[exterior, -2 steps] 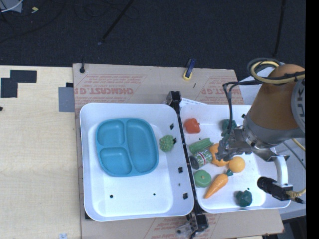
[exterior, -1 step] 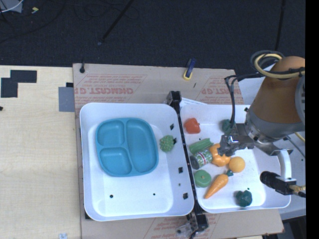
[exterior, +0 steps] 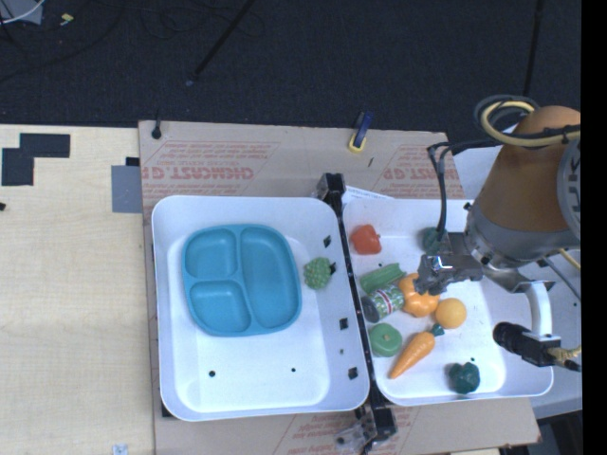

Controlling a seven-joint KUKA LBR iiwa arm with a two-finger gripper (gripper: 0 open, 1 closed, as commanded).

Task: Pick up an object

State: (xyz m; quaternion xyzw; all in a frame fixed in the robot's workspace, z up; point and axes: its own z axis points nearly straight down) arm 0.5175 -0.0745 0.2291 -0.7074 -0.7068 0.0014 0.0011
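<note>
The right bin holds several toy foods: a red piece, a green pod, a small green-and-red can, an orange fruit, a yellow-orange ball, a green disc, a carrot and a dark teal lump. My gripper hangs low over the bin's middle, just above the orange fruit and beside the green pod. Nothing is visibly lifted. The wrist hides the bin's far right part.
The left bin contains a blue divided plate and a small broccoli floret near the divider. A black clamp sits at the bins' top junction. Black arm hardware overhangs the right bin's lower right.
</note>
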